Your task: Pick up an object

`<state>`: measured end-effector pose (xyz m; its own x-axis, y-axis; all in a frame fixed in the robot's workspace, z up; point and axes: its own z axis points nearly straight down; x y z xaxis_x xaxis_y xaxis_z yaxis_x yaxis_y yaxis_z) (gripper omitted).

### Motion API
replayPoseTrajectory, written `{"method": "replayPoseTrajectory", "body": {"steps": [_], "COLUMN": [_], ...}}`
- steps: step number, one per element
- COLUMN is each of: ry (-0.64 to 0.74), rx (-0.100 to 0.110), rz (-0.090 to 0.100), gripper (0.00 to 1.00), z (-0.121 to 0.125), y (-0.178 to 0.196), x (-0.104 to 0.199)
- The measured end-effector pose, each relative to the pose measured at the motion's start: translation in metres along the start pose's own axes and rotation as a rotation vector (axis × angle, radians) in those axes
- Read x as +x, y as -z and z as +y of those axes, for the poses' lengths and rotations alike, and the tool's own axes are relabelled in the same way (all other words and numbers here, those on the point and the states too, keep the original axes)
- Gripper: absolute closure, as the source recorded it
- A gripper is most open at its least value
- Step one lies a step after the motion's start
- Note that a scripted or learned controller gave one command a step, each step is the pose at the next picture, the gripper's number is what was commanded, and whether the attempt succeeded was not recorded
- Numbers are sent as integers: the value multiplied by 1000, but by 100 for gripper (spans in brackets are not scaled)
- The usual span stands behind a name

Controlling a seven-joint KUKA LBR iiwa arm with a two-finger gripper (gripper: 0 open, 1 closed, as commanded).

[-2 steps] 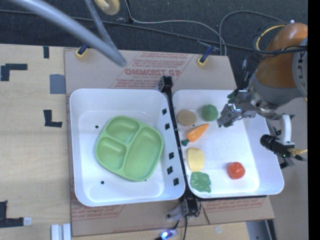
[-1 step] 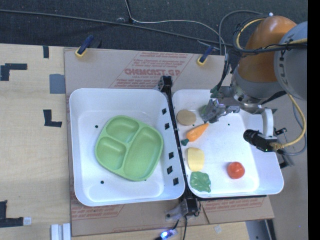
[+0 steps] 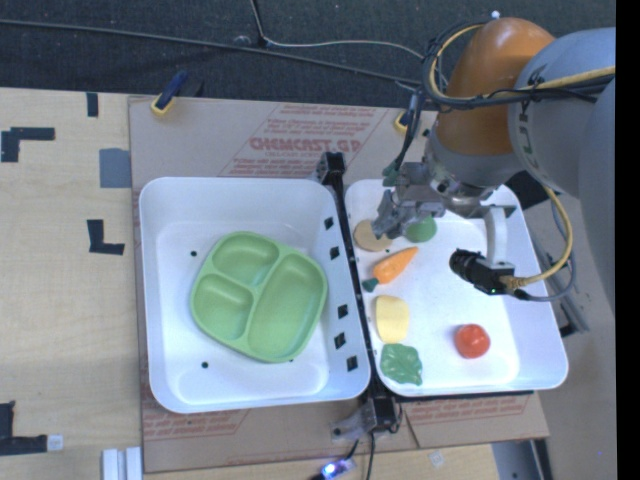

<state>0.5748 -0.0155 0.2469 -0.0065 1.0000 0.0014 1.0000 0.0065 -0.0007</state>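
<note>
Gripper (image 3: 398, 218) is low at the right bin's (image 3: 535, 363) far left corner, over a green toy (image 3: 424, 230). Can't tell its state. I reckon it could clip the toy carrot (image 3: 394, 263).

Light is bright and even, seemingly from overhead. The white bins (image 3: 160, 298) left of and below the gripper (image 3: 398, 218) look nearly washed out, with soft, faint shadows under the green tray (image 3: 262, 296). The orange band (image 3: 490, 78) above it carries a broad sheen. The picture is mildly soft and grainy throughout.
</note>
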Motion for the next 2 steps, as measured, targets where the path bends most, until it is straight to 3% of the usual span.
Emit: {"method": "replayPoseTrajectory", "body": {"steps": [2], "ry": [-1], "rx": [3], "rz": [-1], "gripper": [100], "z": [10], "y": [-11], "x": [105]}}
